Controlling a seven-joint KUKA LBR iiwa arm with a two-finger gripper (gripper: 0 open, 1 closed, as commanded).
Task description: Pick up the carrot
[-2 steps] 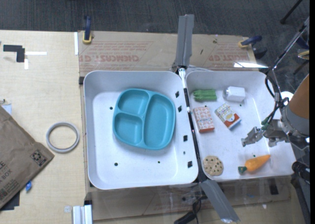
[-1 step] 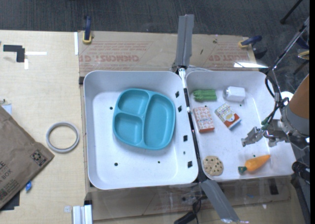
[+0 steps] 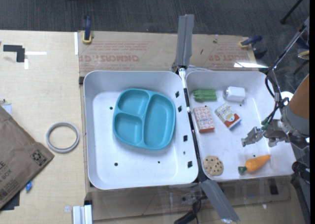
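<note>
The orange carrot (image 3: 258,162), with a green stem end at its left, lies in the right bin (image 3: 216,78) near the front right corner. My gripper (image 3: 259,139) hangs just behind the carrot, over the bin's right side. It is open, with nothing between its fingers. The carrot lies free on the bin floor, apart from the gripper.
The right bin also holds a cookie (image 3: 212,165), two small snack boxes (image 3: 204,119) (image 3: 228,115), a green vegetable (image 3: 204,95) and a white block (image 3: 235,93). A teal divided plate (image 3: 145,118) lies in the left bin. A tape ring (image 3: 62,136) rests on the bench at left.
</note>
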